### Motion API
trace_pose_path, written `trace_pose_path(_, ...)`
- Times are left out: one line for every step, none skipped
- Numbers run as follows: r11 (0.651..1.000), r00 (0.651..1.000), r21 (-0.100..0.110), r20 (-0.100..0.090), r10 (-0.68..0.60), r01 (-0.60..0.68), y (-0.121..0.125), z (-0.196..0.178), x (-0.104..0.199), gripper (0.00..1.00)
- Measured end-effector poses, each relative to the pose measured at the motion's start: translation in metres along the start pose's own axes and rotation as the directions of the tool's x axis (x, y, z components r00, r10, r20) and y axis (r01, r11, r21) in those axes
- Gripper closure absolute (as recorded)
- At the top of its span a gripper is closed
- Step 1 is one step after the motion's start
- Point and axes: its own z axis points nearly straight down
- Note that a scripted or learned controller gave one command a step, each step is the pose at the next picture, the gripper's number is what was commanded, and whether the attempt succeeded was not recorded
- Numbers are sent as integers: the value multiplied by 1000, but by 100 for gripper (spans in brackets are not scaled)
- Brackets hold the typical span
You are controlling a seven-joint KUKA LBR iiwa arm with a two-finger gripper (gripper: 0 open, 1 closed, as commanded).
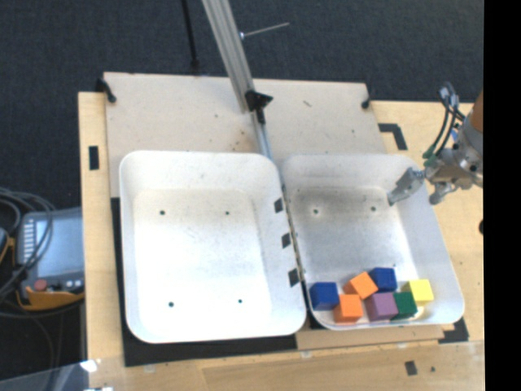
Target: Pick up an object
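Note:
Several small coloured cubes are clustered in the near right corner of the right bin (358, 226): a blue cube (324, 294), two orange cubes (363, 284) (350, 307), a second blue cube (383, 278), a purple cube (380, 305), a green cube (404, 304) and a yellow cube (421, 291). My gripper (417, 194) hangs over the far right edge of that bin, well away from the cubes. It is open, with one grey finger (402, 187) slanting down-left and nothing between the fingers.
The left bin (203, 243) sits beside the right one, with small clips along the shared edge. An aluminium post (232, 51) rises from the bench behind the bins. A cable bundle runs along the arm at the right.

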Motion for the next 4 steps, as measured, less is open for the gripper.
trace_pose_path(1000,1000,2,-1,2,-2,4,61,4,0)
trace_pose_path(1000,1000,0,-1,3,-3,6,103,2,0)
trace_pose_path(1000,1000,-9,0,6,-6,8,89,1,100)
trace_pose_path(1000,1000,-9,0,-4,4,9,43,5,100)
